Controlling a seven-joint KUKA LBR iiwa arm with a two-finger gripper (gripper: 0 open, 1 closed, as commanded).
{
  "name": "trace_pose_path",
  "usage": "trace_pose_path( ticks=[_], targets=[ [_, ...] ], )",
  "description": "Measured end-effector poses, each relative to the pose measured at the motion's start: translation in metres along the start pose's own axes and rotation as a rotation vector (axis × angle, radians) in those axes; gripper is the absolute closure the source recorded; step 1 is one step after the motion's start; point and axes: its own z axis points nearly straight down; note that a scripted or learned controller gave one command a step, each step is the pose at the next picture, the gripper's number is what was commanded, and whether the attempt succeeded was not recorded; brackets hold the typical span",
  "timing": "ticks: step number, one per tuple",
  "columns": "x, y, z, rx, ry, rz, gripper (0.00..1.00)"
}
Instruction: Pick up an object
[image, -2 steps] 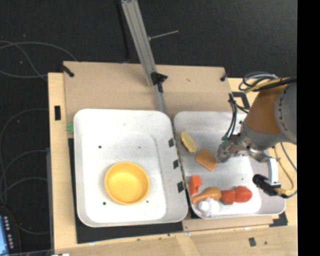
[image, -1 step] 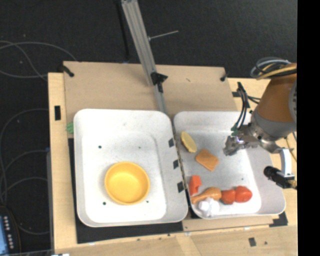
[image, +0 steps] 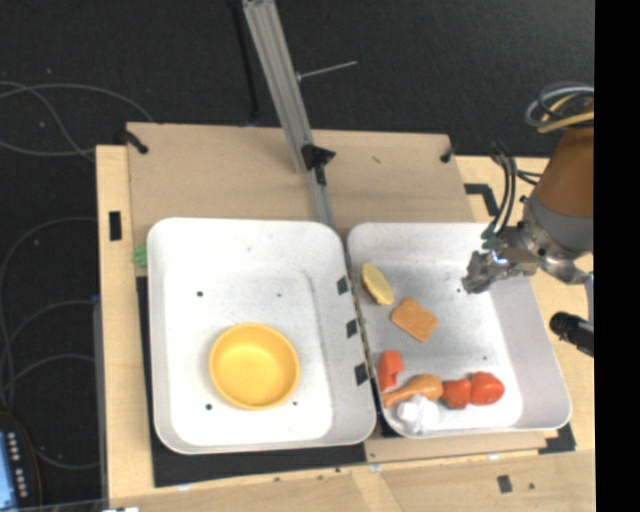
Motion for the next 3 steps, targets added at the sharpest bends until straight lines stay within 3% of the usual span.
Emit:
trace_pose_path(
  ticks=[3],
  targets=[
    [0.157,-0.009,-0.001,0.008,0.003,-0.004,1.0]
  ],
)
